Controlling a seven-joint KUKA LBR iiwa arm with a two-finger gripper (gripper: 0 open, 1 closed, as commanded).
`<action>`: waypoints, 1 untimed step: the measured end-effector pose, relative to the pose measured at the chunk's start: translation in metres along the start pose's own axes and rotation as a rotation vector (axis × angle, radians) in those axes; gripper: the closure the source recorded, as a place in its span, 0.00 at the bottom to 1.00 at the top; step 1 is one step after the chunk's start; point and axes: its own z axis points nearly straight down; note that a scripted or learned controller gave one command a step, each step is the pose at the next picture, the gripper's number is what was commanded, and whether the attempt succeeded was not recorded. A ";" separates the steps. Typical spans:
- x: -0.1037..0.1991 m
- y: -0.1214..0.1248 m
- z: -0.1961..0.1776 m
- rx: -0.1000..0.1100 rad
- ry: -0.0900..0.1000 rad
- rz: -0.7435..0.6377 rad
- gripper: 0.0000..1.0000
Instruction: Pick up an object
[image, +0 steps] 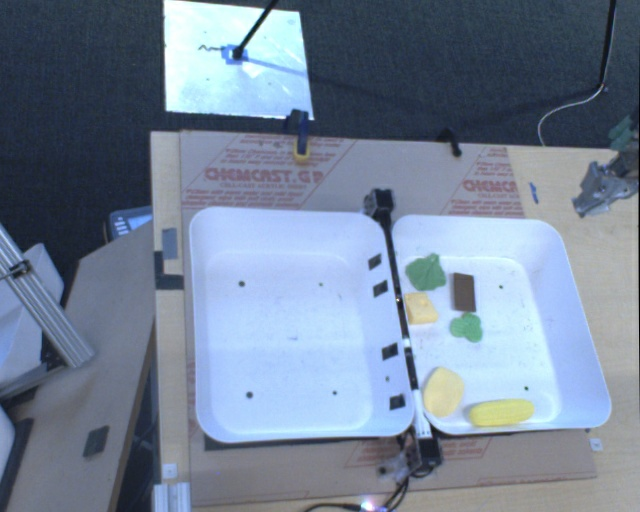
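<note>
A: Where's the gripper (603, 186)?

B: Up at the right edge, over the bench (560, 170) and well outside the right bin (560, 300). It's small and blurred there — I can't tell how it's set, and nothing shows in it.

A: And what's there to pick?

B: Six pieces, all in the right bin, mostly toward its left half. A leafy green (426, 271) near the divider, a brown block (463, 291) just right of it, a yellow cube (421, 309) below the leaf, a small green sprig (466, 327), a yellow lump (443, 391) low by the divider, and a corn cob (501, 411) along the near wall. The left bin (290, 320) isn't in play.

A: How would they handle?

B: They look like toy food, so I'd judge them light and fairly stiff, nothing fragile. Smooth plastic could be slippery — the round lump and the cob most of all.

A: Best candidate?

B: The brown block, I think. It stands apart from its neighbours, with bare floor around it and flat parallel sides. Close across its narrow width, near the middle.

A: The cob?

B: Riskier. It lies right by the near wall, so a finger may hit the rim, and it could roll. The cube touches or nearly touches the leaf — I can't tell which — so a grab there might catch both.
</note>
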 end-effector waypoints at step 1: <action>-0.048 0.062 -0.017 0.013 -0.001 0.005 1.00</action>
